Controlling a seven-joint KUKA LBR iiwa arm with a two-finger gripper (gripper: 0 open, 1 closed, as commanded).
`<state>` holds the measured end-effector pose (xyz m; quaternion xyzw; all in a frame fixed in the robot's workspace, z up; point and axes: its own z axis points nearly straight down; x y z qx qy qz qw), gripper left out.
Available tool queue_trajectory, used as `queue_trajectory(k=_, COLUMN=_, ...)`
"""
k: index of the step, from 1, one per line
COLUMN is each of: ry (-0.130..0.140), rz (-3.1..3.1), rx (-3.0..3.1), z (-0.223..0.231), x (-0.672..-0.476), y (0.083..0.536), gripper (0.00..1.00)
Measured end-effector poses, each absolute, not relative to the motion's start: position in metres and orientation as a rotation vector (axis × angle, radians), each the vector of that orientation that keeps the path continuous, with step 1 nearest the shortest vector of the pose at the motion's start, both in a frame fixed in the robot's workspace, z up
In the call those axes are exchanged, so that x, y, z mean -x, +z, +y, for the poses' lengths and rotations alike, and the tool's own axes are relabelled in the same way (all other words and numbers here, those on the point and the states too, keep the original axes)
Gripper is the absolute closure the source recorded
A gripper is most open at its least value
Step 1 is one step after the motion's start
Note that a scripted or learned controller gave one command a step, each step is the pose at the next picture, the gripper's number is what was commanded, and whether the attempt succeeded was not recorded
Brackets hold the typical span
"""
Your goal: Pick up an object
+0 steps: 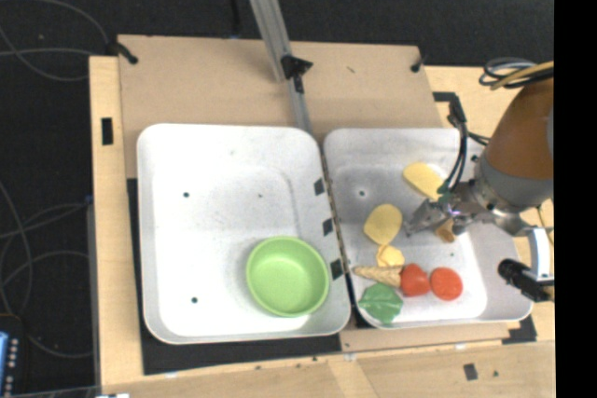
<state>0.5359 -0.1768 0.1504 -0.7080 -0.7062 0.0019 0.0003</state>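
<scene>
Here, in the camera view, the gripper (435, 219) is low in the right bin (373, 154), just beside a yellow piece (424, 177). Finger state cannot be determined. Two red pieces (431, 281) lie nearer the front. The left bin (205, 172) holds a green bowl (286, 276).

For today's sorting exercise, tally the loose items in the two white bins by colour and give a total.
Yellow: 3
Red: 2
Green: 2, the bowl and a small item
Tan: 1
Total: 8
</scene>
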Motion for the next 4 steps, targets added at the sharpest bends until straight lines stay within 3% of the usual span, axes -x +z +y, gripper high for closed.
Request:
queue_trajectory(k=1, ry=0.003, rz=-2.221, rx=2.226, z=-0.179, x=-0.536, y=0.099, gripper=0.0)
queue_trajectory(k=2, ry=-0.004, rz=-2.215, rx=2.233, z=-0.179, x=-0.537, y=0.112, gripper=1.0)
queue_trajectory(k=4, ry=-0.006, rz=-2.229, rx=2.225, z=-0.19, x=-0.537, y=0.218, gripper=1.0)
